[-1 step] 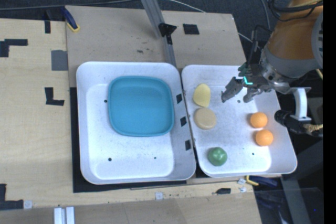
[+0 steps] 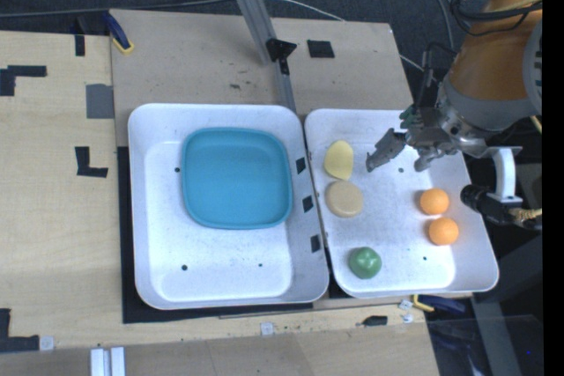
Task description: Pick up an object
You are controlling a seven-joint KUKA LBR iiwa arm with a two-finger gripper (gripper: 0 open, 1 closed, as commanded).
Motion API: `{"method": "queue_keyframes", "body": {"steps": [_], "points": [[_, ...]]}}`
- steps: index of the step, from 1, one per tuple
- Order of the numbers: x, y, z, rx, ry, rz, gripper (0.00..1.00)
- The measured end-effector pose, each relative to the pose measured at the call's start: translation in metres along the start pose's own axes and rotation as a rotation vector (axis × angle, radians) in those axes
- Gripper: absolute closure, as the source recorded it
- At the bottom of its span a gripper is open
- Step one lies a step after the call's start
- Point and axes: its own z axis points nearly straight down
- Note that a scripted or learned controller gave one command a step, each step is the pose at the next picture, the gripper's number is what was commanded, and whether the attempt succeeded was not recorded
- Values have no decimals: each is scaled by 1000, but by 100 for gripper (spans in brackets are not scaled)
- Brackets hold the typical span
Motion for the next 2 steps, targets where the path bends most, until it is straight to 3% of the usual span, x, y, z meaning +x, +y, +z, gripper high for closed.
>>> {"method": "queue_keyframes", "body": {"steps": [2], "points": [[-1, -12, 119, 6, 1, 1, 0]]}}
